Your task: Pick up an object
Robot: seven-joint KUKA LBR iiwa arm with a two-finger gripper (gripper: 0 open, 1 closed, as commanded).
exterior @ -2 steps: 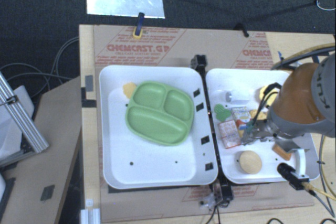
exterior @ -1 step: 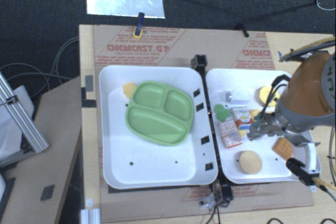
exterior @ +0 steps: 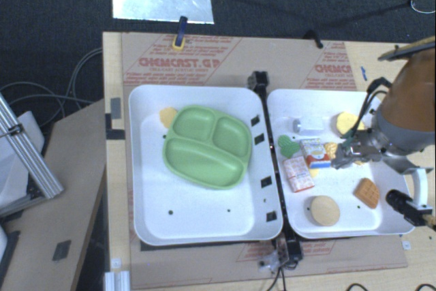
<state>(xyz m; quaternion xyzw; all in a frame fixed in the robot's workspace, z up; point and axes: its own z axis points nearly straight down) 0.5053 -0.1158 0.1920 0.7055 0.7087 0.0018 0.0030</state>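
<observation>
step: approach/descent over the right bin (exterior: 392,228), nothing lifted so far by the look of it
gripper (exterior: 347,155): low over the right bin's middle, toward its right edge; grasp state cannot tell, too blurred and dark
arm (exterior: 409,112): comes in over the right bin's right edge, orange band above the wrist
task thing (likely): red-and-white packet (exterior: 315,152) just beside the gripper tip, mid-bin; contact unclear
other candidates, right bin: pink-and-white carton (exterior: 298,173) near left edge; round tan bun-like item (exterior: 324,210) at front edge; brown waffle-like piece (exterior: 366,193) front right; yellow item (exterior: 346,123) toward back; small green piece (exterior: 289,145) near left edge; clear/white small item (exterior: 310,126) at back
left bin (exterior: 146,167): green divided tray (exterior: 206,146) in centre; yellow item (exterior: 168,117) at its back-left, touching or just beside
next move: judged to need centring on one item, final drop, close, straight lift; clutter is tight so a neighbour may be nudged or caught
writing: "CHEMCAST GP" in red on the brown sheet (exterior: 180,61) under the bins, back edge, repeated at right
packet labels: too small to read
</observation>
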